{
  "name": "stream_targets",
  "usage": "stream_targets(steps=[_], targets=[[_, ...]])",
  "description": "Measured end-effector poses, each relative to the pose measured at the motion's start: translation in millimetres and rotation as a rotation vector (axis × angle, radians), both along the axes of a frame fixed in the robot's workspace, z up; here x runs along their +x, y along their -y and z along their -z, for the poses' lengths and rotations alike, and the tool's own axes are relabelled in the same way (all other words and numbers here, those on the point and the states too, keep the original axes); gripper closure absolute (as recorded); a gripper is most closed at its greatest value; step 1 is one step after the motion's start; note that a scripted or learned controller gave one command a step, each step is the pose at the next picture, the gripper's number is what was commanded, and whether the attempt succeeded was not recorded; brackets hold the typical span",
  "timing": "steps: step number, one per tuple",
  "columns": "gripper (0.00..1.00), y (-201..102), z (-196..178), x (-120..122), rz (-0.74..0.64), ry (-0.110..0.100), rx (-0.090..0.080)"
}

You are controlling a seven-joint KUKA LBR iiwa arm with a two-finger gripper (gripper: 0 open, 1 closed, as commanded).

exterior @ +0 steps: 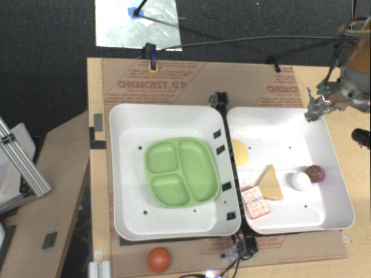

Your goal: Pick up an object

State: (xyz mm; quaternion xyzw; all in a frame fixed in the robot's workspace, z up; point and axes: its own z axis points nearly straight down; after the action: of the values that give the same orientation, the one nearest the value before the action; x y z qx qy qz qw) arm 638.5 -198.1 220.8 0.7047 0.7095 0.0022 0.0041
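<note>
Roughly at mid-front of the right bin (284, 135): tan wedge (271, 183), lying flat, tip toward the far wall, long axis near to far. Just beside it on the right, white ball (300, 180) touching a dark purple ball (315, 173); at its near left, pink packet (255, 202); farther left, yellow disc (239, 153) against the dividing wall. Open floor beyond the tip. Gripper (315, 108) above the far right corner, grasping nothing visible; open or closed, impossible to tell. Green tray (181, 171) in the left bin (128, 133).

text: "CHEMCAST GP" in red | on: brown protective sheet (174, 80) under the bins | repeated, partly cut, at right
</note>
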Motion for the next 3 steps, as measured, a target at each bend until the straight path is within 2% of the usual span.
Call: stream_targets(steps=[1,2,3], targets=[[1.0,0.3,-49.6,1.6,0.0,-0.002,0.0],[1.0,-56.2,-36.2,-14.9,-0.002,-0.009,0.005],[1.0,-112.0,-41.6,-30.9,-0.003,-0.007,0.005]])
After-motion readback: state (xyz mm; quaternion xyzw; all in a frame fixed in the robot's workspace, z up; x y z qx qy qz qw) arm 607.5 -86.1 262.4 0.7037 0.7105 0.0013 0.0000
